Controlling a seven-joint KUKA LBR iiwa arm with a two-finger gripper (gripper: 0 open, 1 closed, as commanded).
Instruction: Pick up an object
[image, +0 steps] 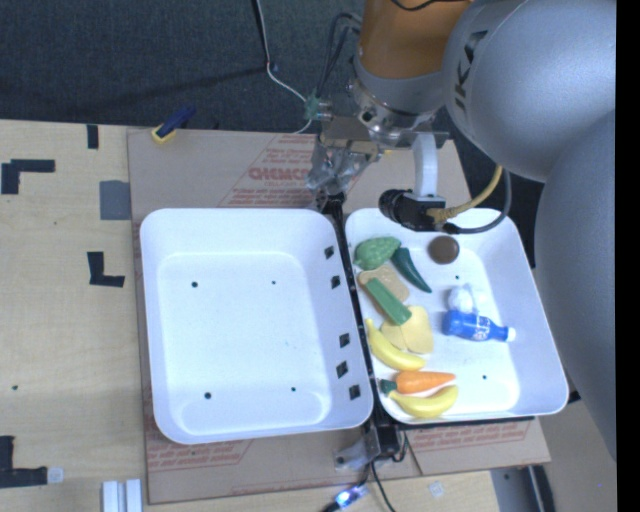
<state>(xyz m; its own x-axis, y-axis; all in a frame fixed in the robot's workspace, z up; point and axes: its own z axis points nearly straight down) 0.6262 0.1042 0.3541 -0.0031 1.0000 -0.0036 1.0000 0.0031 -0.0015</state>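
The gripper (330, 180) sits at upper centre of the frame, above the bins' seam. Whether it is open or holds anything, I cannot tell. The nearest pick, a green leafy toy (376, 251), lies just below and right of it.

Two white bins sit side by side on a counter (60, 300). The left bin (240, 400) has bare white inside. The right bin (530, 370) holds toy food: a green leafy piece (377, 251), a green pepper (410, 268), a cucumber (387, 300), two bananas (392, 349), a carrot (424, 381), a blue bottle (475, 326) and a brown ball (444, 249). The gripper (335, 180) hangs over the far edge where the bins meet.
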